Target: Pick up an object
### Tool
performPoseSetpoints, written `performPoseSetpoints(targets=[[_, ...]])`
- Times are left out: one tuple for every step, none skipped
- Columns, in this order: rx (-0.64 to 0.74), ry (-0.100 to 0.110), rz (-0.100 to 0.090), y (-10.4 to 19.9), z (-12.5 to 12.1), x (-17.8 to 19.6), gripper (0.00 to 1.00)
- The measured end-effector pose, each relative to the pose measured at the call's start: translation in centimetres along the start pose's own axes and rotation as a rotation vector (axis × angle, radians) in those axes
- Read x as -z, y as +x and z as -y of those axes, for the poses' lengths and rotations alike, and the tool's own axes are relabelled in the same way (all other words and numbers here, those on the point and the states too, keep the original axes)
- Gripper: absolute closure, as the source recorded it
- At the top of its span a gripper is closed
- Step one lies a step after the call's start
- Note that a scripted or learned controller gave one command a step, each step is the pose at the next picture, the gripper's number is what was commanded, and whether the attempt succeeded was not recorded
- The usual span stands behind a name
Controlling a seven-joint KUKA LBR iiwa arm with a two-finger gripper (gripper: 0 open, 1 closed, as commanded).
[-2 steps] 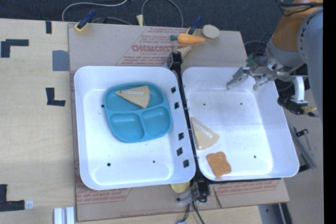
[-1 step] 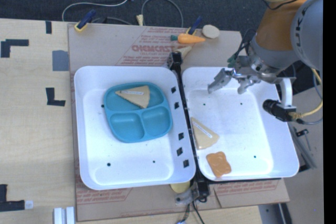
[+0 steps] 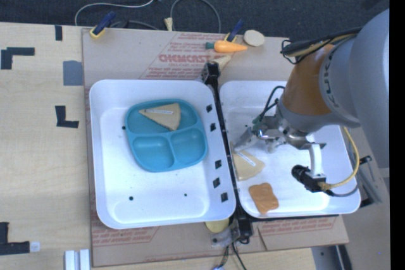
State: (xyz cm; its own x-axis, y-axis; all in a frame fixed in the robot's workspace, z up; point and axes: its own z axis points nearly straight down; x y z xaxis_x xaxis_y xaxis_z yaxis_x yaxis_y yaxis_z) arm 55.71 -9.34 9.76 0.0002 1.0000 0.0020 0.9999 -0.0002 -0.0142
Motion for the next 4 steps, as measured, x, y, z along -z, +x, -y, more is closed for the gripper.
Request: performPoseSetpoints(targets=[[0.006, -0.017, 0.000, 7.1, 4.1, 9.1, 0.00], [-0.004, -0.015, 0.005, -0.2, 0.1, 8.7, 0.00], [-0.002, -0.017, 0.004, -0.5, 5.1, -1.6, 0.00], [-0.002, -0.022, 0.007, -0.7, 4.9, -0.1, 1.00]])
